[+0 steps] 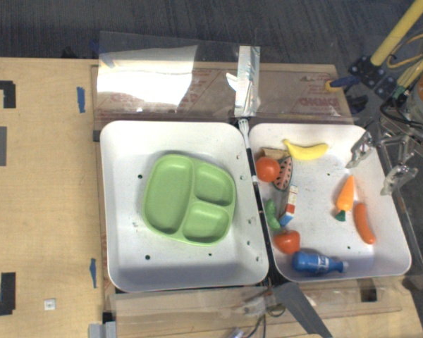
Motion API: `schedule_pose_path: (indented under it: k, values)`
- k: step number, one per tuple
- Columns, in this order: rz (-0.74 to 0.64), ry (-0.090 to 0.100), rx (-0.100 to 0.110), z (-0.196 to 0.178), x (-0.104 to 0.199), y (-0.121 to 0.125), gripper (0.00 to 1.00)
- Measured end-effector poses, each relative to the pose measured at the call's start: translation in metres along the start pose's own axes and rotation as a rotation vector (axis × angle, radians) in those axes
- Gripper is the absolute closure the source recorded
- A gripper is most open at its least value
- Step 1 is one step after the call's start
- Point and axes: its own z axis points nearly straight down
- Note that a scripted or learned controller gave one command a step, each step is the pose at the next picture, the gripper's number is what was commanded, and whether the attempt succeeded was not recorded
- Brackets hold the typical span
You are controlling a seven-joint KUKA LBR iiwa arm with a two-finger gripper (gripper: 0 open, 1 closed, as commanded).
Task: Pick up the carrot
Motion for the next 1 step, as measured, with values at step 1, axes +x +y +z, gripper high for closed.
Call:
schedule_pose_path:
  k: [1]
  values:
    - [0.009, -0.007, 0.017, 0.1128, 0.0363, 0.0127, 0.0]
